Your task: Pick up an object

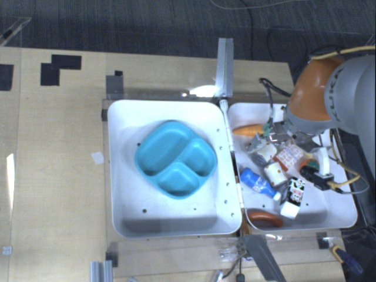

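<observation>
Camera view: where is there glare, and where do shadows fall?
Camera view: bright glare on the bench edge behind the left bin; soft shadow under the blue tray and along that bin's near wall; the arm looks slightly blurred.

Divided plate (176,159) is sitting mid-frame in left bin (126,216); right bin (346,213), frame right, is holding a carrot (248,130), bottle (256,180), clutter.
</observation>
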Motion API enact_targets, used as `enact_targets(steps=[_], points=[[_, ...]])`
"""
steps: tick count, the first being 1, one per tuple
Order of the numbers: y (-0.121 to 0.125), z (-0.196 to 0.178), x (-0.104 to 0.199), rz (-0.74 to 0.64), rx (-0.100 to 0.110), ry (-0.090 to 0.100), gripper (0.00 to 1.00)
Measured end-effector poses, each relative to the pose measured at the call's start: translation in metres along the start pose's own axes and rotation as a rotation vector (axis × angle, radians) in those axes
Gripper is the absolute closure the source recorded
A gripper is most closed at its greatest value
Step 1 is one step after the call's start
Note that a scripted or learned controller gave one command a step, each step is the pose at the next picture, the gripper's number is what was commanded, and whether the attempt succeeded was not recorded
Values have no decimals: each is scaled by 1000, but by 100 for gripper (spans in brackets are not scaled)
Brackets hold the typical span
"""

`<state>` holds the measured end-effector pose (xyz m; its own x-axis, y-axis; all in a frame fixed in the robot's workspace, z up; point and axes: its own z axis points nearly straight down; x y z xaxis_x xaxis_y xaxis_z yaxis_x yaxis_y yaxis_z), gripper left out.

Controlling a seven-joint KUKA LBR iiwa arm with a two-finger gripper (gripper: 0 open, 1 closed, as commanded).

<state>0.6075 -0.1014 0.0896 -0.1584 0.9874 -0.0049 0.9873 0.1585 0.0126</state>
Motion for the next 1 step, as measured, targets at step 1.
enact_targets(steps=[1], points=[[2, -11, 2, -1, -4, 3, 100]])
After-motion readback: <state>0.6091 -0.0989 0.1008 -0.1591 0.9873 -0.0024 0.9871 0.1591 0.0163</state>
